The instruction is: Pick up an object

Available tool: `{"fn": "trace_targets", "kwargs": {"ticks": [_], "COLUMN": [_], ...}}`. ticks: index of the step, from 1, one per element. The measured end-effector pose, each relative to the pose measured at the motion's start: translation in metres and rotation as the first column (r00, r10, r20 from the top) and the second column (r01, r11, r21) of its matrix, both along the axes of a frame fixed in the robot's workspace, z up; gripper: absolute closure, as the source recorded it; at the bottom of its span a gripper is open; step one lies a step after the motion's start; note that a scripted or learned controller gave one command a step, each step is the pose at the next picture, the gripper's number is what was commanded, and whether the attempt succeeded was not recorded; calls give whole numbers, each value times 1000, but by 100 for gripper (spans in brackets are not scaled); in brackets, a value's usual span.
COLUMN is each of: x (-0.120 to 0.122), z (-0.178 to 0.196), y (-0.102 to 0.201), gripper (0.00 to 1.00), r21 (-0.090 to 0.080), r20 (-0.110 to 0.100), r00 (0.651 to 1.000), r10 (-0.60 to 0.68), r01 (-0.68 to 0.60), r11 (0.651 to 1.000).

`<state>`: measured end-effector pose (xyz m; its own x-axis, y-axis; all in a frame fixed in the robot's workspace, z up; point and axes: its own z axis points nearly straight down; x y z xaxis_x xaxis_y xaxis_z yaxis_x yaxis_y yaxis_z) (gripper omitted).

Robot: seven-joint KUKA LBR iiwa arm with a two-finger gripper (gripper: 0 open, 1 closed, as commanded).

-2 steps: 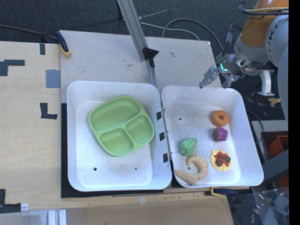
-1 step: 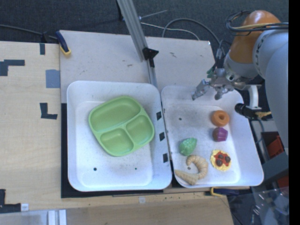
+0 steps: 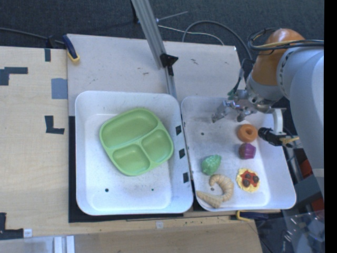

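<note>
Pincer (image 3: 220, 113): over the upper part of the right bin (image 3: 202, 141), fingers pointing left and down, nothing between them; whether they are spread or closed cannot be told.
Nearest object: orange doughnut (image 3: 246, 133), just to the lower right of the fingertips, apart from them.
Other objects: purple piece (image 3: 247, 151) below the doughnut; green lump (image 3: 211, 164) and croissant (image 3: 220, 189) nearer the front wall.
Judgement: a short shift right and down would suit the doughnut.

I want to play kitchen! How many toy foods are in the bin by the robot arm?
5: an orange donut, a purple piece below it, a green one, a croissant at the front, and a small pizza beside it.
</note>
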<state>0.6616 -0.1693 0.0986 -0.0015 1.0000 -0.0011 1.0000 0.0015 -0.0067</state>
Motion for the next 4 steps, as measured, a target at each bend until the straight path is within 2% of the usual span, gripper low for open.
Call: {"fn": "trace_targets", "kwargs": {"ticks": [1, 2, 4], "x": [0, 0, 4], "z": [-11, 0, 87], "y": [1, 1, 9], "gripper": [0, 100, 100], "r21": [-1, -1, 1], "r20": [4, 4, 9], "r00": [1000, 1000, 1000], "r10": [1, 3, 1], "r01": [-1, -3, -1], "r11": [1000, 1000, 1000]}}
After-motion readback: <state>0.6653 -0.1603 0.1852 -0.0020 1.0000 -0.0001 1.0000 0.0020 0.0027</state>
